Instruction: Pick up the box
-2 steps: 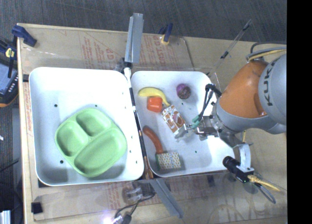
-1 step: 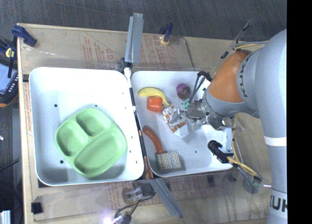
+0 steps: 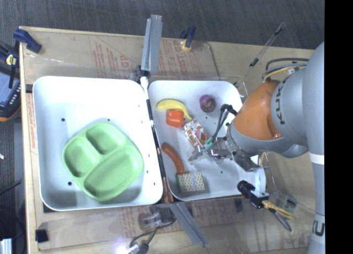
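Though crowded on one side by the arm's tool head, found the box [image 3: 193, 132] lying flat and askew near the middle of the right bin [image 3: 193, 85], just below an orange-red block [image 3: 175, 117] and a banana [image 3: 170, 104]. Placed the gripper [image 3: 210, 148] at the box's lower right corner, touching it or just beside it; could not tell which. Could not tell either whether the gripper stood spread or clenched, masked as it was by its own body and a glint of metal. Saw nothing plainly held.

Judged the step in hand to be the closing-in on the box. Thought it best to centre over the box's narrow width and turn to match its skew, not bite at the corner, where liable to pivot away. Needed a low, square descent, given so little height to grip. Minded the red sausage [image 3: 172, 158] close by and the speckled sponge [image 3: 190, 181] beyond, both near enough to nudge. Counted the purple ball [image 3: 207, 102] and the green plate [image 3: 103, 160] in the left bin [image 3: 55, 88] well apart.
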`<state>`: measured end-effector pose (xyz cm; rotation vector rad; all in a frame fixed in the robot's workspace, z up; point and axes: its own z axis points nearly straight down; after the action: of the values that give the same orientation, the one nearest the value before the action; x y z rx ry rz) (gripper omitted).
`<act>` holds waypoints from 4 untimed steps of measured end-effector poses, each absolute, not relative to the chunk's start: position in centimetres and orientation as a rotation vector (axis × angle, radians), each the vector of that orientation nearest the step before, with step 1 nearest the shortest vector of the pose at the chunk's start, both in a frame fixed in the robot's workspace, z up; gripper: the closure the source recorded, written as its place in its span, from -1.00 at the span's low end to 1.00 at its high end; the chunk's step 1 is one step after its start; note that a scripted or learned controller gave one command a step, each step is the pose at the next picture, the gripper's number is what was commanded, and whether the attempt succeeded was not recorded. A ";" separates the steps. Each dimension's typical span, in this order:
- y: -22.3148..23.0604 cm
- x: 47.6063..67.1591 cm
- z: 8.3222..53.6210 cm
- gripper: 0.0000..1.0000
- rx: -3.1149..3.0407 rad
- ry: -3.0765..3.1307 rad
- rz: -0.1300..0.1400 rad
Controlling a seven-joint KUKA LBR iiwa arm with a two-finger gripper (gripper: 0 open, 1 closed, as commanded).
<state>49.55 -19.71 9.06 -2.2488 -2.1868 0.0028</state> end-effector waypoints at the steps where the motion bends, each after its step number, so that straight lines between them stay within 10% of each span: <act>1: -19.9 55.6 9.4 -1.00 -2.419 -2.001 0.002; 3: -20.4 59.9 19.2 -1.00 -2.179 -2.262 0.000; 4: -20.3 65.8 10.5 -1.00 -2.165 -2.281 -0.003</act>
<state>65.79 -20.28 10.51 -2.1652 -2.2806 -0.0030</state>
